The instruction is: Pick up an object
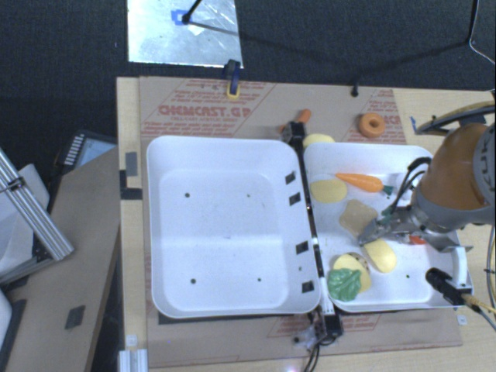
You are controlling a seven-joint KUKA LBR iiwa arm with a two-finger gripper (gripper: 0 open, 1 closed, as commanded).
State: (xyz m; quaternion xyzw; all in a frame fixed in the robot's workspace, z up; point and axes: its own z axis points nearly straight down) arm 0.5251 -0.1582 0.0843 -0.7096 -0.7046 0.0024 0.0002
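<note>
Bins first, going left to right. Left shallow white plastic bin (167, 161) has a bare floor. Right shallow white plastic bin (418, 291) holds 6 items: a green leafy toy vegetable (344, 284) at the near left corner, touching a small yellow round piece (353, 264); a pale yellow flat disc (328, 190) further back; a tan square slab (356, 216) in the middle; an orange toy carrot (360, 181) near the far wall; and a pale yellow egg-shaped toy (380, 256) toward the near side. Outside the bins, on the cardboard behind, sits a small brown ring-shaped doughnut toy (373, 125).

Gripper (384, 231) is low in the right bin, reaching in from the right, its tip between the tan slab and the egg-shaped toy and just above the latter (likely the target, by proximity). Whether its pincer is released or clenched: cannot tell; the fingers are too dark and small to resolve.

Progress, as a judgement: approach looks done, but no lift is evident; the egg-shaped toy appears to rest on the bin floor. Grasp and raise remain.

Orientation: the egg-shaped toy's long axis runs diagonally, from far-left to near-right, with no clearly distinct end.
</note>
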